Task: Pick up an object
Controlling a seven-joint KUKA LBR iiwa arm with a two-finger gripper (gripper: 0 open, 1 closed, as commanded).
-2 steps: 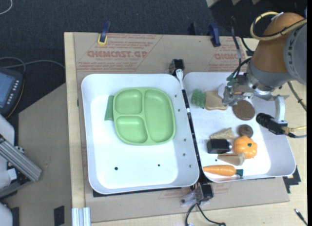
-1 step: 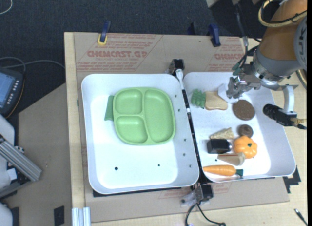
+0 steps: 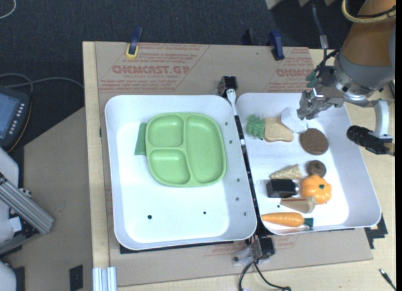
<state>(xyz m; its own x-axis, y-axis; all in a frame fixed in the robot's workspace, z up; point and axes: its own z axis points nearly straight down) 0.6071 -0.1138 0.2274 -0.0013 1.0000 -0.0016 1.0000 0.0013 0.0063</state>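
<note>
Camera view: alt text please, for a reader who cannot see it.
The gripper hangs over the right bin, above a white piece beside bread, a cookie, a pumpkin and a carrot. The left bin holds a green tray.

My gripper (image 3: 309, 109) hangs over the right bin (image 3: 358, 183), just above a small white piece (image 3: 290, 120) beside the bread slice (image 3: 277, 131).
</note>
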